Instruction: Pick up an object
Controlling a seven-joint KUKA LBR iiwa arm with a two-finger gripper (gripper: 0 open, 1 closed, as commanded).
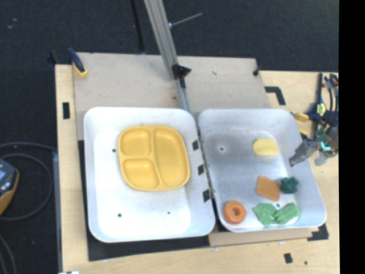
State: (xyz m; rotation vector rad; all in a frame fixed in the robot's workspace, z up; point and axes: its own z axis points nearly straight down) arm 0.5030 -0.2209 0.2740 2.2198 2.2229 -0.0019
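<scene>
I see the gripper point(312, 151) at the right rim of the right bin point(239, 124), poking in from the side with the wrist mostly cut off; I cannot tell how its jaws stand. Nothing sits between them that I can make out. In that bin lie a yellow piece point(266, 147), an orange piece point(268, 188), a dark green piece point(289, 184), a ring point(234, 212) and light green leaves point(276, 214). A yellow tray point(154, 157) rests in the left bin point(102, 210).

Even overhead light, soft blur, dim corners, faint shadows
</scene>
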